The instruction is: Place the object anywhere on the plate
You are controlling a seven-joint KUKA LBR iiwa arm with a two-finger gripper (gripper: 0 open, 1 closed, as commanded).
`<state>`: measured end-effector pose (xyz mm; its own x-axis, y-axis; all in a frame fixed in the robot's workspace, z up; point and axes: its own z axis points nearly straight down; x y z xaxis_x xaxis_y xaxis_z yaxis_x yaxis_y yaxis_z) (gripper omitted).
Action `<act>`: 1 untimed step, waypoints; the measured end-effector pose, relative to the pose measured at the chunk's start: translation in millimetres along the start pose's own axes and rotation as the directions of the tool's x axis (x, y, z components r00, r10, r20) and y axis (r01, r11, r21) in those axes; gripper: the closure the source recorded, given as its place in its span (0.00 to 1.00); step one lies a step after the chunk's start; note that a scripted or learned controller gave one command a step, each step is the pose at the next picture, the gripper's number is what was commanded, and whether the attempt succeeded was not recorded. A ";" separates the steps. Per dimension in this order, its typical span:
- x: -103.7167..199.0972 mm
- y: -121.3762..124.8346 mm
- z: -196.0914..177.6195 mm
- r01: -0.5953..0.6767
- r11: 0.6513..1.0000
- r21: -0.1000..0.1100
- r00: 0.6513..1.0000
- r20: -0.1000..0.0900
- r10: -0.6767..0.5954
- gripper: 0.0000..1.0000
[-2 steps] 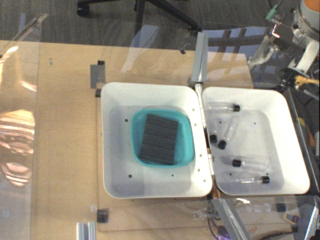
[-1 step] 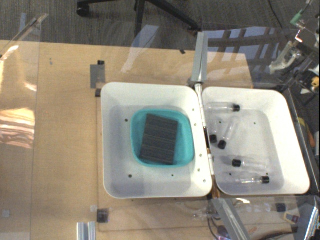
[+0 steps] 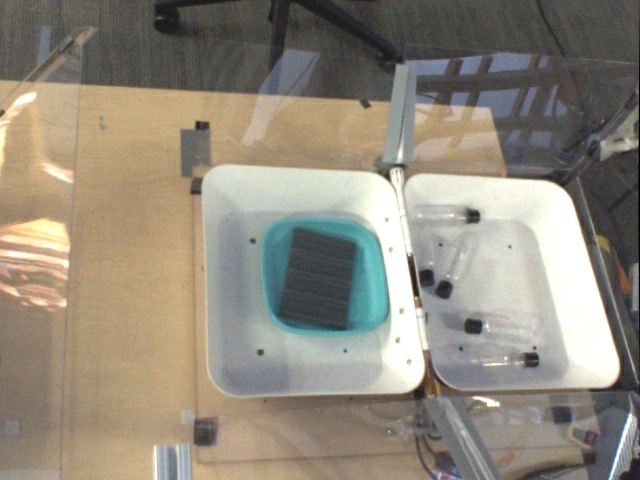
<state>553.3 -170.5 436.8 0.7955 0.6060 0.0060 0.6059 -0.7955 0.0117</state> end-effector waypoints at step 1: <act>20.1 44.7 1.3 -0.192 0.981 0.001 0.981 0.001 0.192 0.00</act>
<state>596.4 -194.0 436.1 0.8968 0.4423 0.0068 0.4423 -0.8968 0.0091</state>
